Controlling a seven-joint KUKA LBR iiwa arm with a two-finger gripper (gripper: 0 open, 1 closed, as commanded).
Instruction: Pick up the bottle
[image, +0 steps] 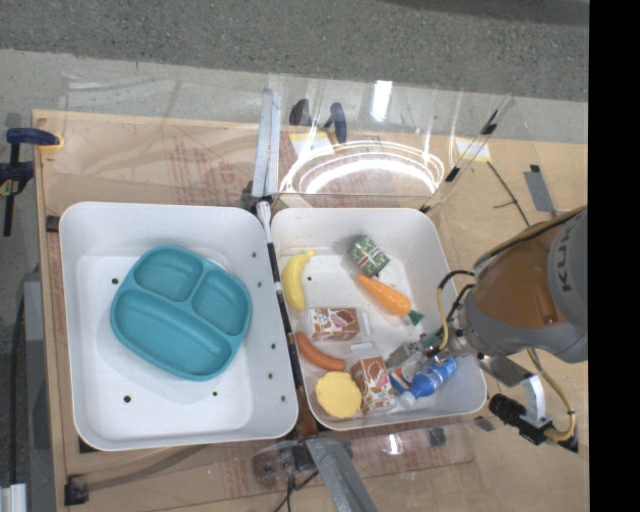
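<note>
The small blue-and-white plastic bottle (432, 378) lies on its side in the right white bin's (436, 232) near right corner; the pincer (420, 351) hangs beside it, its grip unreadable.

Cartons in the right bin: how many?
3: a green carton near the back, a brown carton mid-bin, another at the front beside the bottle. Others may hide under the arm.

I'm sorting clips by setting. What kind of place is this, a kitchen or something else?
Most likely a robotics lab bench, not a kitchen. Two white bins sit on a board fixed with a clamp, the arm reaches over toy food such as a banana, and loose cables trail nearby.
</note>
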